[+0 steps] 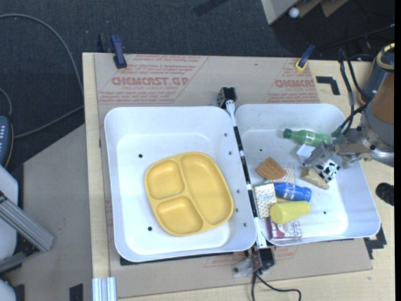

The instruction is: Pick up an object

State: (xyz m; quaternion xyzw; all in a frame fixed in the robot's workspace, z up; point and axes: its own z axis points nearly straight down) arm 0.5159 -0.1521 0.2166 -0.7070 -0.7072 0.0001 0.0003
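My gripper [321, 157] hangs low over the right bin [357, 221], reaching in from the right on the grey arm [376, 115]. Right beneath its tip lies a small black-and-white spotted object [328, 168], with a tan piece [315, 179] beside it. A green bottle [305, 135] lies just behind the gripper. Further left in the same bin are a tan waffle-like piece [270, 168], a blue bottle [292, 192], a yellow fruit-shaped object [289, 211], a patterned card [264, 196] and a red-and-white packet [285, 229].
The left bin [125, 137] holds a yellow three-compartment plate [188, 193]. A black divider [241, 162] runs between the bins. Cables [348, 80] trail at the arm's side, and clamps [116, 50] sit on the bench's far edge.
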